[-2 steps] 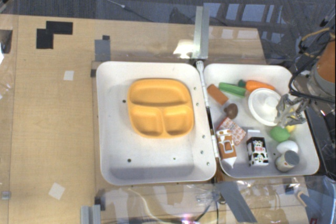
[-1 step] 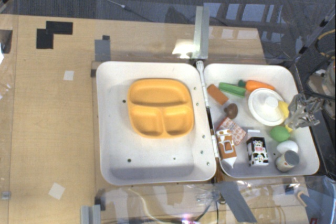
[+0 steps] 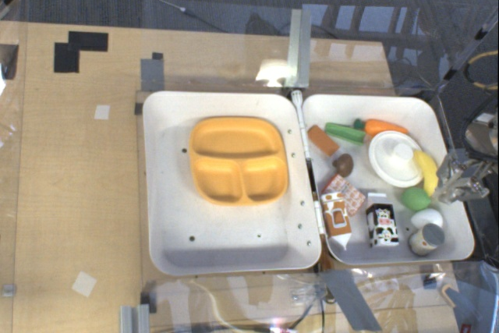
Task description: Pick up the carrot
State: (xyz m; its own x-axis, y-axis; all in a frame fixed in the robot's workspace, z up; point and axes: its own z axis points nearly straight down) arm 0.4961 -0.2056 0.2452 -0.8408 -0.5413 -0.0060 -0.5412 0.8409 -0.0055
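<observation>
White plastic forms both bins. On the left, the left bin [image 3: 168,191] holds a yellow-orange divided tray [image 3: 236,160] near its middle. Just beside it, the right bin [image 3: 355,107] is crowded: a brown block [image 3: 323,140], a green vegetable [image 3: 345,132], a small brown round thing [image 3: 342,164], two small cartons [image 3: 340,206], a black-and-white carton [image 3: 381,225], a white bowl [image 3: 394,158], a banana [image 3: 426,171], a green round piece [image 3: 416,198] and a grey cup [image 3: 425,238]. The carrot [image 3: 382,127] lies along the far wall, its lower edge touching the bowl. At the right rim sits the gripper [image 3: 456,182], hard to make out; whether it is open or closed cannot be told. The carrot lies up and left of it, apart.
</observation>
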